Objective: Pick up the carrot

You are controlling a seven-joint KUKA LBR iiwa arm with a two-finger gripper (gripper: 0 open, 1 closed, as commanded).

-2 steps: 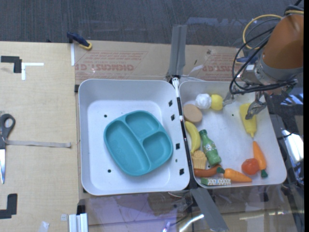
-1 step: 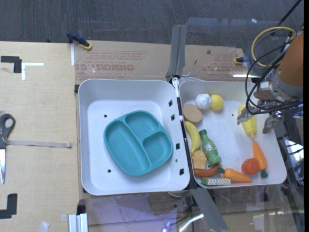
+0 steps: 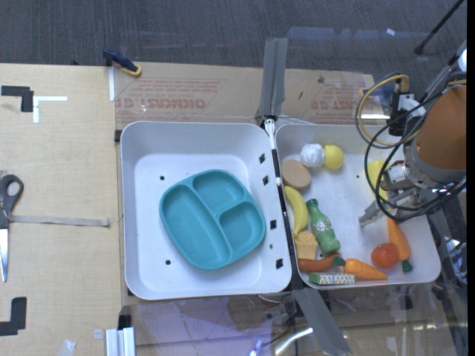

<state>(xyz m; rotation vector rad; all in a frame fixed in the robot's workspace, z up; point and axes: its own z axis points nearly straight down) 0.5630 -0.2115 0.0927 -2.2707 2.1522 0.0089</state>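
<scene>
We see the end effector (image 3: 371, 215) poised low in the right bin (image 3: 349, 188), its fingers spread and pinching nothing. One carrot (image 3: 365, 269) lies along the near wall beside a tomato (image 3: 385, 255); another carrot (image 3: 398, 240) rests just beyond it. We judge the best approach straddles one carrot across its width, clear of the tomato and the green bottle (image 3: 322, 227).

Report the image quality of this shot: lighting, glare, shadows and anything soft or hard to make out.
Camera view: even, soft lighting; the white bins look bright but not blown out. Faint shadow lies under the teal tray. Purplish glare streaks the glossy surface along the bottom edge. The end effector is small and tangled with cables, so its fingers are unreadable; the carrot beside it is sharp enough.
</scene>
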